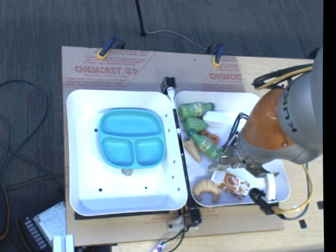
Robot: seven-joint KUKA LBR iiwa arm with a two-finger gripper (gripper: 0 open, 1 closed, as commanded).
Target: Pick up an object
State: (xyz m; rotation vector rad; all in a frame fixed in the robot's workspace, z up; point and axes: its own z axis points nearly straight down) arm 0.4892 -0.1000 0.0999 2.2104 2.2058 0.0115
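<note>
Arm (286,125) reaches in from the right and hangs low over the right bin (247,97). Tool (227,160) sits down among the clutter near the bin's middle; its tips are mostly masked by wrist hardware, so whether it is released or clenched cannot be told. No object visibly sits between them.

Candidate objects all lie in the right bin:
- green bottle (196,109) at the far left of the bin, lying on its side
- second green item (194,124) just near of it, then another green bottle (206,144) slanting toward the tool
- orange ring-like piece (211,137) touching that bottle
- croissant (207,190) at the near edge
- brown and white packet (234,185) just right of the croissant
- tan piece (192,150) by the divider

Left bin (84,182) holds a blue divided tray (131,137) and a small grey bit (127,171) at its near rim. Both bins rest on the bench (115,67).

Progress, judged: early to middle. The arm looks lowered for a grasp near the slanted green bottle or the packet, but nothing appears raised off the bin floor. Left to do: a confirmed closing on one object, then a lift clear of the bin. Crowding here could spoil the grip.
</note>
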